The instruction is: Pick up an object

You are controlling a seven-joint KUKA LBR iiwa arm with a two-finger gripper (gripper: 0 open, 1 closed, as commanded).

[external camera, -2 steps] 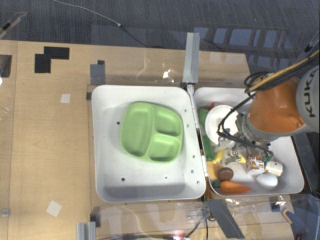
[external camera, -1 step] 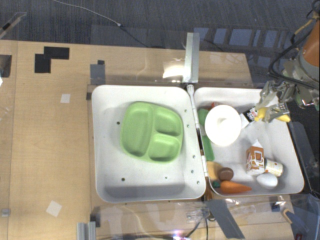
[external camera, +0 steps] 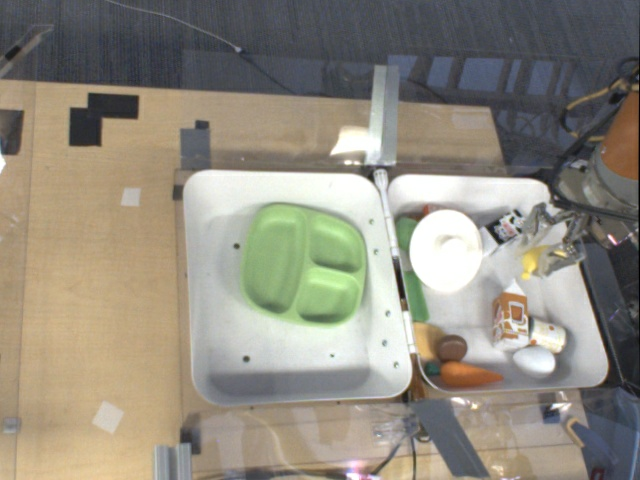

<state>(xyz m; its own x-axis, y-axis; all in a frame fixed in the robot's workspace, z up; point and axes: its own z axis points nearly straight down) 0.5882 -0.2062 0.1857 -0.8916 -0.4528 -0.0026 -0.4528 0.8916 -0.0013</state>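
left shallow white bin [external camera: 215,268]: carries one green moulded plastic tray with three compartments [external camera: 303,263], lying flat near the centre, well apart from the walls; likely parked there as a drop target.

right shallow white bin [external camera: 596,353]: holds the clutter, so any pick must come from here. contents, largest first: white round bowl or lid [external camera: 446,249], resting against a green upright item [external camera: 404,236] by the divider; orange-and-white carton [external camera: 510,320], tilted, with a white egg-shaped piece [external camera: 535,360] just beside it; orange carrot-shaped toy [external camera: 470,375] along the near wall; brown rounded piece [external camera: 452,348] next to it; small yellow object [external camera: 533,261]; small black-and-white item [external camera: 506,227] near the far wall.

grey arm with orange band [external camera: 620,158] enters from the right edge. gripper [external camera: 562,238] hangs over the bin's far right part, just beside the yellow object. opening: cannot tell, metal parts blur together. nothing visibly held.

judgement: yellow object is the likeliest target; pick not yet made.
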